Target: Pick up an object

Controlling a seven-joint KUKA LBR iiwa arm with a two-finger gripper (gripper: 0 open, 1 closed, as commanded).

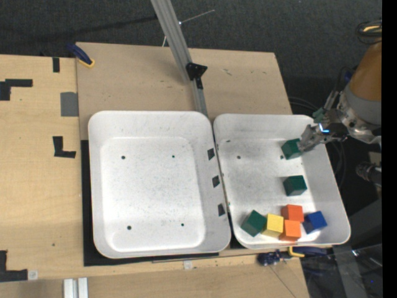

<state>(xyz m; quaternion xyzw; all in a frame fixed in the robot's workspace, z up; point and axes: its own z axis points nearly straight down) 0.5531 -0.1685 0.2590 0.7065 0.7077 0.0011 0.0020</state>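
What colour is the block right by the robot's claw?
Dark green: the block beside the gripper, seen in the camera view.

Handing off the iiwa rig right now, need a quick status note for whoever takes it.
Gripper: low at the right bin's far right side, touching the upper green block; grasp not confirmable.
Other blocks in the right bin: a second green block mid-right; green, yellow, two orange and blue clustered at the near edge.
Done: approach.
Left: confirm grasp, lift.

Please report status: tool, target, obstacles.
Tool over right bin, at green block. Grip unconfirmed. Other blocks clustered apart, at bin's near edge.
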